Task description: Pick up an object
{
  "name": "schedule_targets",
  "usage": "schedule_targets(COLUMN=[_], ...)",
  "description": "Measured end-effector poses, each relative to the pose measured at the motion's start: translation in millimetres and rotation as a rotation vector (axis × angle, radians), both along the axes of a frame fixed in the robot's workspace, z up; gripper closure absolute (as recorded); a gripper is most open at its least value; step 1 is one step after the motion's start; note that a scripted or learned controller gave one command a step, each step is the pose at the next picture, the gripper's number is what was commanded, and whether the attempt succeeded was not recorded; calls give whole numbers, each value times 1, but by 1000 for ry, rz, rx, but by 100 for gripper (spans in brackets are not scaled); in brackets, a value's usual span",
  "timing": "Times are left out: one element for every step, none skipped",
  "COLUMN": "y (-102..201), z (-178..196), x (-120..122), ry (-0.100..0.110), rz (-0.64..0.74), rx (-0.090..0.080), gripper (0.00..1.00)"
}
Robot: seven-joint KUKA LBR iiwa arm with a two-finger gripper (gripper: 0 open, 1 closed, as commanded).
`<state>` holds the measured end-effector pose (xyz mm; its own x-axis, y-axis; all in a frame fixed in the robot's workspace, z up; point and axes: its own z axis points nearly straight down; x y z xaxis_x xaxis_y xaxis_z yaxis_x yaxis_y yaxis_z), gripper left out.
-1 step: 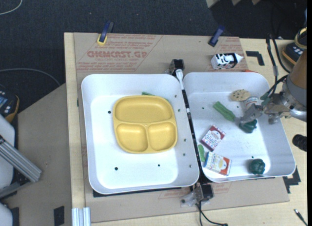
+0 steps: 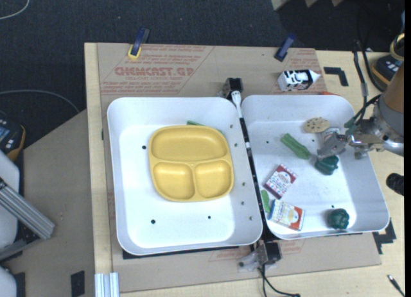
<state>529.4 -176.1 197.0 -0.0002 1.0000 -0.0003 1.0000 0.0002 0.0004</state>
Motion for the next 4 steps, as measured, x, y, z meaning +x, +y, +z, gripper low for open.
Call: schedule_targets(y=[-10, -9, -10, -14], z=[-54, -107, -93, -36], x=[-3, -3, -2, -10], ry=[8, 6, -1, -7], rz=[-2, 0, -1, -1], rx=[3, 3, 0, -3], gripper=[0, 0, 100, 100])
